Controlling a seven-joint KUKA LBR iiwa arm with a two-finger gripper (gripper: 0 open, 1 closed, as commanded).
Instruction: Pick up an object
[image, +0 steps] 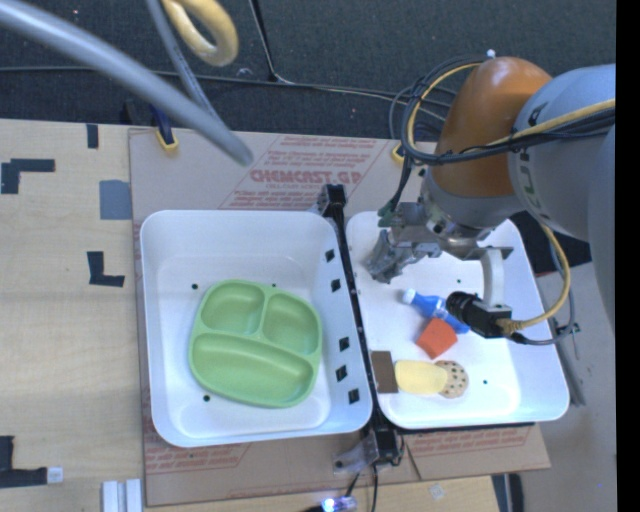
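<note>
Claw (385, 258) hovers in the right bin (540, 400) – open or shut, I cannot tell – with the orange block (437, 337) lying apart, crowded by the blue tube (428, 301), so a descent could snag both.

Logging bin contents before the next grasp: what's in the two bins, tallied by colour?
Green: 1, divided plate, left bin
Blue: 1, tube-like item, right bin
Orange-red: 1, block
Yellow: 1, soft piece
Speckled tan: 1, cookie
Total: 5
</note>
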